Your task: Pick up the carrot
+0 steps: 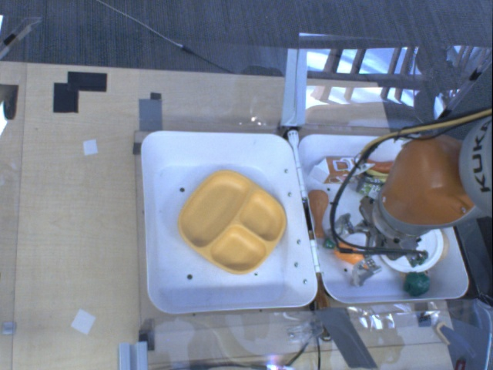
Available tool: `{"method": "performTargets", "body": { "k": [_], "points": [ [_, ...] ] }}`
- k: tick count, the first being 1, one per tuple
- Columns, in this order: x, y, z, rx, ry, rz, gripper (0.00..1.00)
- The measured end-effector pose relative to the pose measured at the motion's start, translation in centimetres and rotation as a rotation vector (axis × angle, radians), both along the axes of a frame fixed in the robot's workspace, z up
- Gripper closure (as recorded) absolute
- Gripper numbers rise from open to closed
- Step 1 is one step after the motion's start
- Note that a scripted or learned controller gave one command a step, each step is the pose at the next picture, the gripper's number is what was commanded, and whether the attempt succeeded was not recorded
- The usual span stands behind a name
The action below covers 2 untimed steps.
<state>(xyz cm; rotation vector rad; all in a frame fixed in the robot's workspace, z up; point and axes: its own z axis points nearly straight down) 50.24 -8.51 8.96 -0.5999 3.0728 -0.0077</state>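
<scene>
Lying at the near right corner of the right bin [454, 290], a small dark green thing [417, 284] rests just beside a white round dish [431, 254]. Left of it the pincer [368, 267] hangs low over the bin floor, pointing down; whether it is open or closed I cannot tell, as the wrist and cables hide much of it. A bit of orange [348, 257] shows just beside the pincer's left side, too small to name. Above the pincer sits the arm's orange band [425, 182], covering the middle of the bin.

The carrot [317, 213] lies along the left wall of the right bin, its length running near to far, left of the pincer and apart from it. Beyond it, near the far wall, lies an orange and white packet [336, 169], partly hidden by a black cable [344, 182].

In the left bin [158, 206] a yellow tray [233, 220] with three compartments lies in the middle. Both bins stand on the pale table [69, 230].
</scene>
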Motion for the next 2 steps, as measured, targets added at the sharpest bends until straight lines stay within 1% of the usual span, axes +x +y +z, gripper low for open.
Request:
{"method": "performTargets", "body": {
  "k": [1, 2],
  "points": [
    [0.4, 0.2, 1.3, 0.000, -0.013, 0.006, 1.00],
    [0.4, 2.6, 13.7, 0.005, -0.007, -0.190, 1.00]
  ]
}}
